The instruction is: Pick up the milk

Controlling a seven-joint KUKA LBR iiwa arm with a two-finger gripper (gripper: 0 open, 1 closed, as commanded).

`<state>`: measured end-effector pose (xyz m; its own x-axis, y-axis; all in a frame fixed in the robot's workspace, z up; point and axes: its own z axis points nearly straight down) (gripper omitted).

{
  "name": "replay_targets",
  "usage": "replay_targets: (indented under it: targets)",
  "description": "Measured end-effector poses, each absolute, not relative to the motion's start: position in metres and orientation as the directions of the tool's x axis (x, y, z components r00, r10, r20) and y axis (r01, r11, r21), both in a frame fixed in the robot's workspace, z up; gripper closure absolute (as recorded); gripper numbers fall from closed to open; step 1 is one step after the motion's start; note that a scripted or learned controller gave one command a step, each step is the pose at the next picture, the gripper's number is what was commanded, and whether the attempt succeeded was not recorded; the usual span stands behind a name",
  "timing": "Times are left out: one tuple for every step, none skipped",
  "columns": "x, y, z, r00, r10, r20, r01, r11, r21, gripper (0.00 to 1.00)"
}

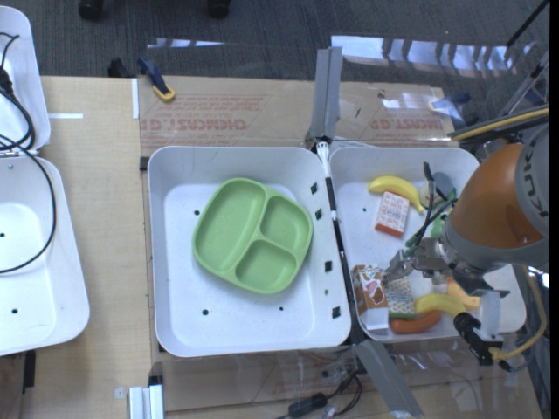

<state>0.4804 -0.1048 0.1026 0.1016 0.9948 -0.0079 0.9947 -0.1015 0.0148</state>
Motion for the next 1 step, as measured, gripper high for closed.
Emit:
replay_targets:
  targets:
    - [0.4827, -0.1039, 0.1120, 0.104, 0.995, -0.006, 0.994, -0.104, 0.020, 1.00]
